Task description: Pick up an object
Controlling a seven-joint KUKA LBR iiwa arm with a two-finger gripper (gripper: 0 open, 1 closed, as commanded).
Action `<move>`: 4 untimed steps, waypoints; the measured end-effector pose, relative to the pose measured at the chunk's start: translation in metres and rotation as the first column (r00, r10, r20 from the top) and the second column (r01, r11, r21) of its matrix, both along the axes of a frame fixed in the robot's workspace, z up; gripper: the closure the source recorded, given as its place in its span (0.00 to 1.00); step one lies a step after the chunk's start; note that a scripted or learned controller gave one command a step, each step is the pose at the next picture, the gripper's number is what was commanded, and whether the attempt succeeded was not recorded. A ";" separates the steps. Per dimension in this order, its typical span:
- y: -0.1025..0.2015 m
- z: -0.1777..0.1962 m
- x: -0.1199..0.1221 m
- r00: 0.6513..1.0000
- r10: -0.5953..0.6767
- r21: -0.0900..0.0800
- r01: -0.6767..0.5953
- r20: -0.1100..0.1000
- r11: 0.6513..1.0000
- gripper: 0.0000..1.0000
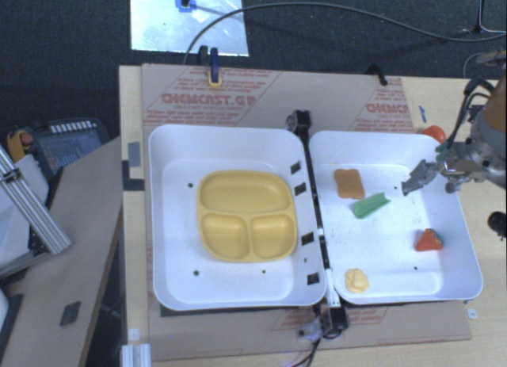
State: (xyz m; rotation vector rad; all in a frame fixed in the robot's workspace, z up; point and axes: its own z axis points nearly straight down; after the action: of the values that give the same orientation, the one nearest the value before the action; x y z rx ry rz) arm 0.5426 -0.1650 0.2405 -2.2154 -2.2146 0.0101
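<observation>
In the right bin (455,278) lie a tan-orange block (348,183), a green wedge (370,205), a red piece (428,240) and a small yellow piece (356,280). My gripper (417,177) hangs over the upper right part of that bin, to the right of the green wedge and above the red piece. Nothing shows between its fingers. The arm comes in from the right edge.
The left bin (170,199) holds a yellow divided plate (245,215). A black divider with clips (307,199) runs between the bins. An orange object (433,131) sits just beyond the right bin's far rim. Cables cross the dark floor behind the bench.
</observation>
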 end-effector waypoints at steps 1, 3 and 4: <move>0.001 0.007 0.002 1.000 0.003 -0.002 -0.003 0.012 1.000 0.00; -0.003 -0.113 0.013 1.000 0.002 -0.002 -0.002 0.013 1.000 0.00; -0.002 -0.157 0.014 1.000 0.002 -0.002 -0.002 0.012 1.000 0.00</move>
State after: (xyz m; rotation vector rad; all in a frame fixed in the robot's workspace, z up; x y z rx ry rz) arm 0.5565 -0.1673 0.0833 -2.2203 -2.2230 -0.0006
